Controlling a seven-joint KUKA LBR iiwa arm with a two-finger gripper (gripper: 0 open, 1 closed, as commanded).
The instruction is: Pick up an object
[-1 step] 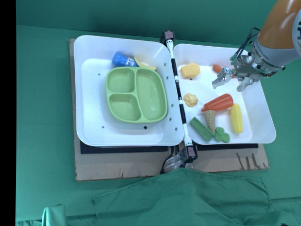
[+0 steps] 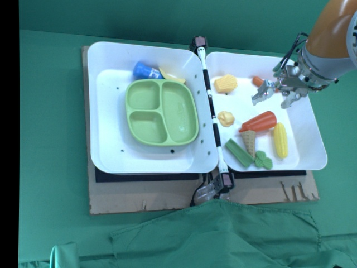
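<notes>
The left bin (image 2: pixel 111 149) held a green divided plate (image 2: pixel 162 112), with a blue cup (image 2: pixel 145 70) at its eleven o'clock. In the right bin (image 2: pixel 312 144), the carrot (image 2: pixel 259 121) lay with its long axis running from eight to two o'clock. At its one o'clock hovered the gripper (image 2: pixel 275 95), fingers spread apart, grasping nothing.

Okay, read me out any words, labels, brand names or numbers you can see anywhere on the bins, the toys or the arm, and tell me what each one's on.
No text can be read in this view.
Green divided plate: plain, no marking.
Blue cup behind it: no legible label.
Toy carrot, corn and the other play food: no print.
Right bin and arm: no visible brand or number.
</notes>
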